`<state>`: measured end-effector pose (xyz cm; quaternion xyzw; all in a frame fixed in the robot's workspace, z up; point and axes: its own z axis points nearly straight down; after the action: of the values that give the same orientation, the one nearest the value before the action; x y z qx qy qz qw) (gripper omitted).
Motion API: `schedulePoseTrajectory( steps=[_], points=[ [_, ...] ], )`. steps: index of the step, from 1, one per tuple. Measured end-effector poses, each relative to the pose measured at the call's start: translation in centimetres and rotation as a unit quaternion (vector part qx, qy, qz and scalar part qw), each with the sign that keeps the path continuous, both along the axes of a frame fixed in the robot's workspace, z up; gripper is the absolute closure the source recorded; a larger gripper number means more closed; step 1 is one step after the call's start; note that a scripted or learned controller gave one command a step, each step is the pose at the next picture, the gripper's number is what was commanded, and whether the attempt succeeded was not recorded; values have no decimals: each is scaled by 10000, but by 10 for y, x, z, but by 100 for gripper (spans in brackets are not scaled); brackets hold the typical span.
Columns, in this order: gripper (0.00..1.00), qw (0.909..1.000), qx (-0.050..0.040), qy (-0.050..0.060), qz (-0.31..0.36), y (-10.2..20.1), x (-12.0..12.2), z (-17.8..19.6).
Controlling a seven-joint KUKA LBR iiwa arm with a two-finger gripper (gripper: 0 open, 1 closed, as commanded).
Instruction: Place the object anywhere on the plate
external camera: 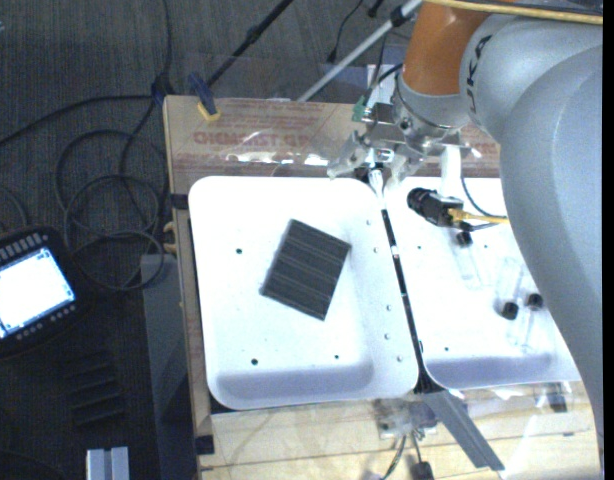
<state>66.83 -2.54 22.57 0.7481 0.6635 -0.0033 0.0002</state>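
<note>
In the camera view, the gripper [375, 174] hangs over the far edge of the bench's two bins, just where the far right corner of the left bin [227, 340] meets the far left corner of the right bin [457, 340]. Nothing shows in its grasp, and I cannot tell whether it is open or closed.

A dark ribbed slab [306, 269] lies flat near the middle of the left bin, turned at a slant to the bin's edges, its ribs running along its length. It is well apart from the gripper and clear of every wall.

In the right bin a small black piece [508, 309] sits near the right edge, about halfway along it, beside some faint clear shapes that I cannot make out.
</note>
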Motion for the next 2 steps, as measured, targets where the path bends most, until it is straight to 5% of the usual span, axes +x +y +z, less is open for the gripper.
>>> schedulePoseTrajectory(
  steps=[1,2],
  points=[
    [0,9984,-2,-4,-565,-11,-55,119],
    [0,9990,5,5,-451,15,-56,61]
  ],
)
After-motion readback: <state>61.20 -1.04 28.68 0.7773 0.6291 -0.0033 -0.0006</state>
